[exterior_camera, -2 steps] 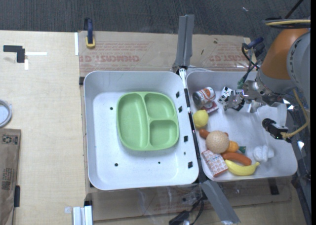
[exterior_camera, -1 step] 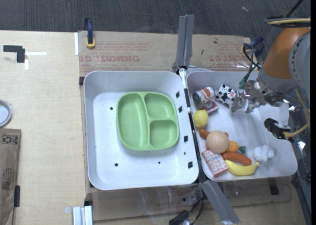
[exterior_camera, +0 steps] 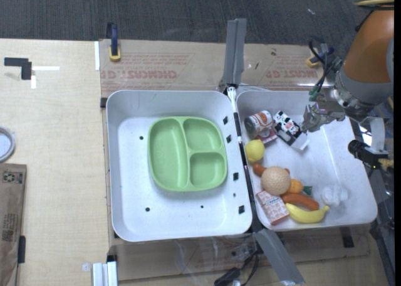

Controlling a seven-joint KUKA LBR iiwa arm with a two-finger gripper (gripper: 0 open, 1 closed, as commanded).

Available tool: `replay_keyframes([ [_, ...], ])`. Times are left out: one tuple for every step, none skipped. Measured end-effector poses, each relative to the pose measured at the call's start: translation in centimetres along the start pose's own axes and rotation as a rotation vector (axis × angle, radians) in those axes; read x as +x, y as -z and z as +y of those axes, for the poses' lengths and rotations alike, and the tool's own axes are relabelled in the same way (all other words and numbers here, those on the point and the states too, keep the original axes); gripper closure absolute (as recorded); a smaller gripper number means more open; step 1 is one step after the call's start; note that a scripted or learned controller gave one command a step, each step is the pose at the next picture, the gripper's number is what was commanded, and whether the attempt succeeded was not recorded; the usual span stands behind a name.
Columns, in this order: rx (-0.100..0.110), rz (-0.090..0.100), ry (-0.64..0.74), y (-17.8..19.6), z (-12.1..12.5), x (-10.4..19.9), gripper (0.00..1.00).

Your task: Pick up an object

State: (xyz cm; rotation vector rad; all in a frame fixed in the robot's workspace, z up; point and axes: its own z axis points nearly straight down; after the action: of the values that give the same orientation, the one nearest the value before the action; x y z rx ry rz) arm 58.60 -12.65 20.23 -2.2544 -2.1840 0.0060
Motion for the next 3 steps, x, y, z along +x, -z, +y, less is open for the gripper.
replay_keyframes([
  [0.000,0.000,0.000,0.0,0.0,0.0,0.00],
  [-0.001,-0.001,0.027,0.0,3.8,-6.3,0.00],
  [-0.010,-0.003,0.221,-10.7,4.1,-1.1,0.00],
])
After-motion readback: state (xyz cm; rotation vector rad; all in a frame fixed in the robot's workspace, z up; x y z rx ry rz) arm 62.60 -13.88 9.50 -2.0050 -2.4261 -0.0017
